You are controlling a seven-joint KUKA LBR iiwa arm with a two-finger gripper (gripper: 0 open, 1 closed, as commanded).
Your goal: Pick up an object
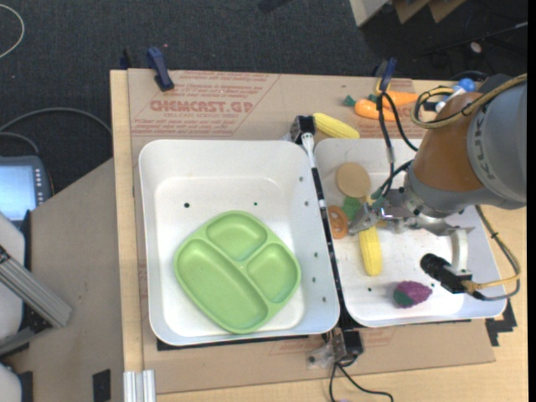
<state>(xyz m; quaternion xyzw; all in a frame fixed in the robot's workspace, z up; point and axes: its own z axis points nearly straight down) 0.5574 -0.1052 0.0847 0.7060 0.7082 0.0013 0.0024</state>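
Corn cob (370,251): yellow, lying lengthwise in right bin (469,304), roughly mid-bin, just below gripper.
Gripper (366,216): low over right bin's left part, tip just above corn's upper end & beside orange ring. Jaws: can't tell if open or closed; nothing seen betw. them.
Orange ring (337,222): small, near right bin's left wall, just left of gripper.
Tan disc (353,178): round, wood-coloured, in upper part of right bin, above gripper.
Purple fruit (411,293): grape-like bunch w/ green bit, near right bin's lower edge, right of & below corn, well apart from gripper.
Arm (469,153): grey w/ orange band, comes in from right, covers upper right of right bin; black cables run along it.
Left bin (167,174): white, holds green divided plate (238,270) w/ three sections, lying toward bin's lower part.
Outside bins: second yellow corn (335,126) on board just above the gap betw. bins; carrot (381,105) w/ green top farther right, near top edge of board.
Board (201,103): brown cardboard w/ red print under both bins; blue clamp (159,68) at its top-left edge.
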